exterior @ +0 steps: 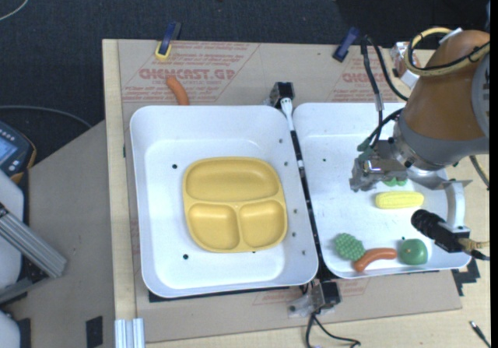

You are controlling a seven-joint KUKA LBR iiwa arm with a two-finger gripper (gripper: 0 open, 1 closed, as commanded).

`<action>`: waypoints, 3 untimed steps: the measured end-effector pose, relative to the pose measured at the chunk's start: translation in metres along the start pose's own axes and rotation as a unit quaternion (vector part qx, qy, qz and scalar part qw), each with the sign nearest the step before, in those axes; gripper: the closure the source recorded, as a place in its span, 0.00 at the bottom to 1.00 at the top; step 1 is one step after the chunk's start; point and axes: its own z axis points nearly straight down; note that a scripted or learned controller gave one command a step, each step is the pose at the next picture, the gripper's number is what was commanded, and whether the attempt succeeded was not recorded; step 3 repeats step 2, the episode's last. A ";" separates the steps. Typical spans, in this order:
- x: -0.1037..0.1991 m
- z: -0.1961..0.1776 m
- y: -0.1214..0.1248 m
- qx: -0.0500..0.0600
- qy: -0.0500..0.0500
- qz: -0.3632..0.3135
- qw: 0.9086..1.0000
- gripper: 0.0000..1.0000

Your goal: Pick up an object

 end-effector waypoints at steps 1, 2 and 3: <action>0.056 -0.020 0.007 -0.004 -0.001 -0.001 1.000 1.00; 0.053 -0.020 0.001 -0.001 -0.001 0.003 1.000 1.00; 0.053 -0.020 0.001 -0.001 -0.001 0.003 1.000 1.00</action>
